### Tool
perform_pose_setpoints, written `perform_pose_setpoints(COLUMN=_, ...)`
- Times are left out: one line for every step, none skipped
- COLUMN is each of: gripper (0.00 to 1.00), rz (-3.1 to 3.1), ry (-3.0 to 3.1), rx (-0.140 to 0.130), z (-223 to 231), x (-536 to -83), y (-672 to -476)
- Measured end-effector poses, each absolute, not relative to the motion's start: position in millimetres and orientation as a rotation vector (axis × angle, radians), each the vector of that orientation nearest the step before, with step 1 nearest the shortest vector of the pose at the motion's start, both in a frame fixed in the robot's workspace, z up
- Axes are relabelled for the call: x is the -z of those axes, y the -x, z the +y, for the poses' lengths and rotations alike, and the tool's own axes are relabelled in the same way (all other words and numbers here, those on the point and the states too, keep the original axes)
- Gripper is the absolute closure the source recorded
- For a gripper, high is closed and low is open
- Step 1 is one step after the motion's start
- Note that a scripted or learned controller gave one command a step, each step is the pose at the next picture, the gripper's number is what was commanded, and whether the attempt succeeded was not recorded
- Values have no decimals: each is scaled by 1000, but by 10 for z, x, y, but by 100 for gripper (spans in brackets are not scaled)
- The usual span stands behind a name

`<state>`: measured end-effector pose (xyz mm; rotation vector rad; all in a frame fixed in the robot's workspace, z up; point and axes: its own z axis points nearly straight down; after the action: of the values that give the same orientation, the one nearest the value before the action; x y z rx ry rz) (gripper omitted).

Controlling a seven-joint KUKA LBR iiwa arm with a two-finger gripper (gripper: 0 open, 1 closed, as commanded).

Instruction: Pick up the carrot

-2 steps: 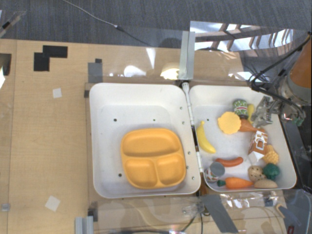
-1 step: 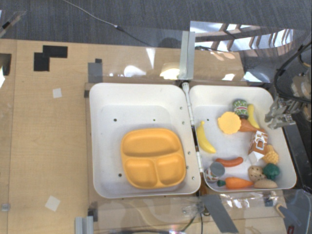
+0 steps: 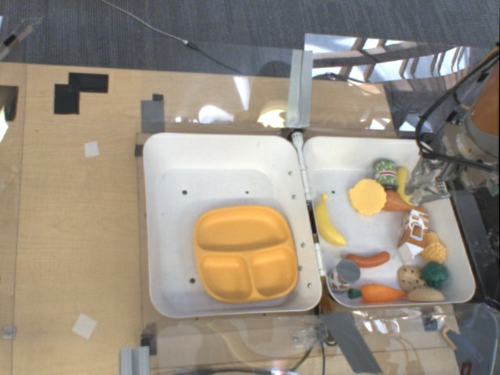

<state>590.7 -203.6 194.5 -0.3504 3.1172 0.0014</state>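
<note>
On the glossy right bin (image 3: 461, 233), the tapered carrot (image 3: 383, 293) lies untouched; tool (image 3: 428, 183) grip unclear.

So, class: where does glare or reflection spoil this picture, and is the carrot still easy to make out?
In the camera view, bright reflections streak the clear panel behind the right bin and spot the bench above the left bin; the carrot near the right bin's front edge is evenly lit and distinct; the gripper looks slightly soft.

We identify a robotics laboratory. Two shallow white plastic bins (image 3: 226, 170) sit on a light wooden bench (image 3: 70, 233); black square markers (image 3: 78, 91) lie left of the bins, and grey carpet (image 3: 195, 6) lies beyond them.
</note>
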Motion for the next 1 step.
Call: perform_pose_setpoints(gripper=100, rz=3129, ry=156, rx=2, z=-2053, x=-1811, y=-5708)
